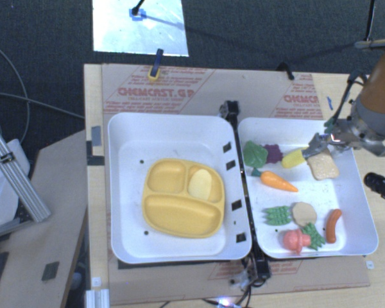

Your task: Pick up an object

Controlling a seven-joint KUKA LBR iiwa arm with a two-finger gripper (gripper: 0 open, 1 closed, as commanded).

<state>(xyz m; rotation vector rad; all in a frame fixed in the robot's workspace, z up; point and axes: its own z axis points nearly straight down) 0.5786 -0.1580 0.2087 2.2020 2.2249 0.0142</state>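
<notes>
On the bench, two white bins are seen side by side. The left bin (125, 172) holds a yellow divided tray (183, 197). The right bin (362, 230) holds toy food: a carrot (279, 182), a bread slice (323, 166), a sausage (333, 226). The gripper (322, 142) is poised just above the bread slice; its state cannot be told.

Yellow tray (179, 204) in white bin (125, 172); orange carrot (279, 182), red sausage (333, 226).

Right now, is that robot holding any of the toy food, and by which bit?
Cannot be told. The tool sits over the right bin, between the yellow piece and the bread, its tip blurred.
</notes>
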